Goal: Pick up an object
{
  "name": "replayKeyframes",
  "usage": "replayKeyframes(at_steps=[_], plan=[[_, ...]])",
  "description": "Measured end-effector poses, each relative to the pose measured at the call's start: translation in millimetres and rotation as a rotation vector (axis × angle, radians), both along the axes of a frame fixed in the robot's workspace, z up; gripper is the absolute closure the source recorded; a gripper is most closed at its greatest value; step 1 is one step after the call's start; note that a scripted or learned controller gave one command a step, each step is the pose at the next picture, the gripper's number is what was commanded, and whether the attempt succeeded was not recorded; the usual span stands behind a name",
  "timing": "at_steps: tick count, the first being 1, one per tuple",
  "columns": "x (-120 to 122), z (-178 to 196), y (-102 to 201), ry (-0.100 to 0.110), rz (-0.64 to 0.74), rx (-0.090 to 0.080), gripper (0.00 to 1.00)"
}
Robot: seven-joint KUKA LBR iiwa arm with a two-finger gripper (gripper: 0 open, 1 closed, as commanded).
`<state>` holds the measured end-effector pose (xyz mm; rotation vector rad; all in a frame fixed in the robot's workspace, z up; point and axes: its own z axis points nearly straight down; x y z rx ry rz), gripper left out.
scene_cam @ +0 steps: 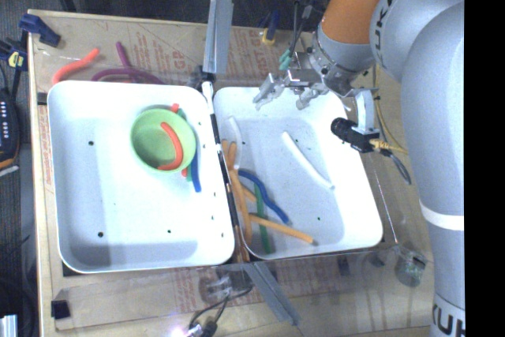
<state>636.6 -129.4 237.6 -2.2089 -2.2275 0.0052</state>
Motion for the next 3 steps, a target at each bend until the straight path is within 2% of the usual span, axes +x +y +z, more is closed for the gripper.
replayKeyframes(at_steps=[1, 2, 3], plan=[[-72.2, -109.1, 2.7, 0.001, 0.109, 0.0, 0.0], [-136.0, -141.5, 4.6, -0.019, 0.131, -0.008, 0.0], [-136.2, -131.8, 4.9, -0.014, 0.138, -0.006, 1.0]])
